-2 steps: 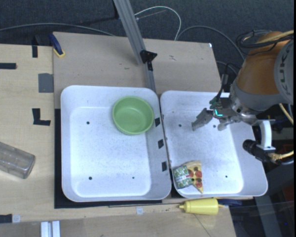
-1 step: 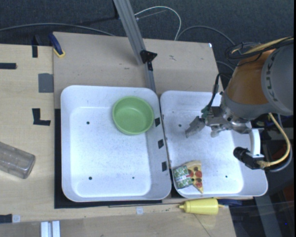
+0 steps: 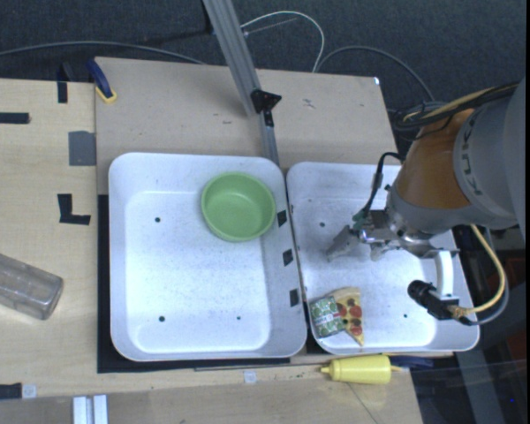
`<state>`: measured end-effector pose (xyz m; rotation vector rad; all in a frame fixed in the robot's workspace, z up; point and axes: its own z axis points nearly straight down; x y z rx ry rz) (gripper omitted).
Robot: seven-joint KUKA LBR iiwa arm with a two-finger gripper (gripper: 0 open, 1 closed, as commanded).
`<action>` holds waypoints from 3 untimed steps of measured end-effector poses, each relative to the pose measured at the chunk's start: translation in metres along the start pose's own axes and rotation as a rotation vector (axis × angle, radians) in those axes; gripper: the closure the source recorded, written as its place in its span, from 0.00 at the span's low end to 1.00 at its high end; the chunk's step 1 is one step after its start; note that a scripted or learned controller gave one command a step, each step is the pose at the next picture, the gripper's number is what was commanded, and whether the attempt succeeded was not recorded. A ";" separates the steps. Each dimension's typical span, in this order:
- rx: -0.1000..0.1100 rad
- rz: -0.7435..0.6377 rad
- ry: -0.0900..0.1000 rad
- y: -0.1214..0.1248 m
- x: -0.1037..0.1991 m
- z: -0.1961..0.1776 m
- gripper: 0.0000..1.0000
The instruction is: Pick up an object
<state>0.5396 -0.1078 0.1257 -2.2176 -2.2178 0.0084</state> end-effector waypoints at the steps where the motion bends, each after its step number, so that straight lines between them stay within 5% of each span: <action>1: -0.007 -0.001 -0.001 0.001 0.000 0.037 0.00; 2: -0.006 -0.003 0.001 0.001 0.001 0.026 1.00; 3: -0.009 -0.002 0.000 0.001 0.004 -0.016 1.00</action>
